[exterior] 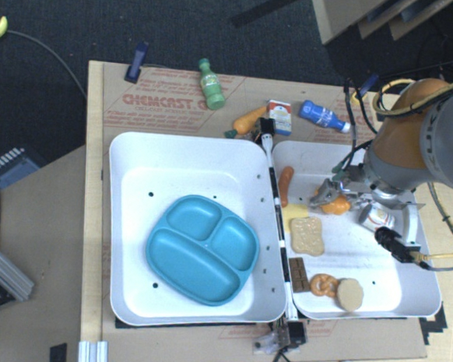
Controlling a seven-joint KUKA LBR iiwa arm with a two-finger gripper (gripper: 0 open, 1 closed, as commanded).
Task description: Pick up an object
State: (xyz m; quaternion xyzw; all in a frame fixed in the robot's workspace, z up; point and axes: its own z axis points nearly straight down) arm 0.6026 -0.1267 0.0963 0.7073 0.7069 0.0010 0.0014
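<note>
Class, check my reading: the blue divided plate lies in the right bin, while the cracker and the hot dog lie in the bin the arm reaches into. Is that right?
Not quite. The camera view shows the blue divided plate in the left bin, not the right. The cracker and hot dog do lie in the right bin, where the arm reaches.
</note>
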